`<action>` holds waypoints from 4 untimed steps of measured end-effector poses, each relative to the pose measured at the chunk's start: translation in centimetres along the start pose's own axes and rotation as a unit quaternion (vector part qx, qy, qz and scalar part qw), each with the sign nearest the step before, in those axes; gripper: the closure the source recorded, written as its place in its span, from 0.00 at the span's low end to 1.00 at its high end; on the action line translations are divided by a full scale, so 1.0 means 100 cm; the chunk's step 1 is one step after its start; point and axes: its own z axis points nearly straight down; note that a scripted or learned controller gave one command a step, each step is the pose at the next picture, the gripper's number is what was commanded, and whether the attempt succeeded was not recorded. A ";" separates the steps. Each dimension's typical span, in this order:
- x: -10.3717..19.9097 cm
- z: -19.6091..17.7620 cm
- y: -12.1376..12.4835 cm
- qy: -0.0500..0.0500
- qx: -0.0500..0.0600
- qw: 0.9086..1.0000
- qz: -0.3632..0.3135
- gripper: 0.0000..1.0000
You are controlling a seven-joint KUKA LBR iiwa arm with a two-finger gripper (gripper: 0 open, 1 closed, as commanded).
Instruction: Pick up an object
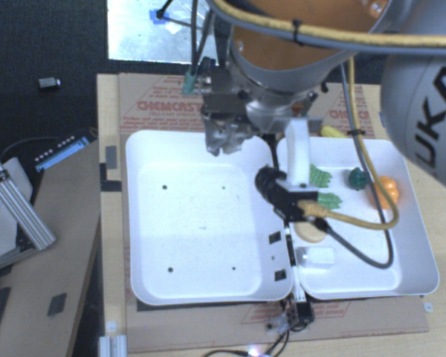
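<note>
Plainly, "CHEMCAST" repeats across the brown board beneath both bins

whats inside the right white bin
Inside the right white bin: green leafy plastic pieces, a dark green round piece, an orange ball, a tan disc, a small white block. The arm and cables cover part of it.

Grey arm with black lettering, orange band, yellow cable, metal wrist block

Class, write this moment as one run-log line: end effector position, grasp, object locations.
end effector: over left bin back edge | grasp: cannot tell | objects: green pieces, orange ball, white block in right bin
</note>
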 end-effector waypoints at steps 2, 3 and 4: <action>-0.022 -0.052 0.000 0.000 0.000 1.000 0.000 1.00; -0.024 -0.052 0.000 0.000 0.000 1.000 0.000 1.00; -0.015 -0.047 0.000 0.000 0.000 1.000 0.000 1.00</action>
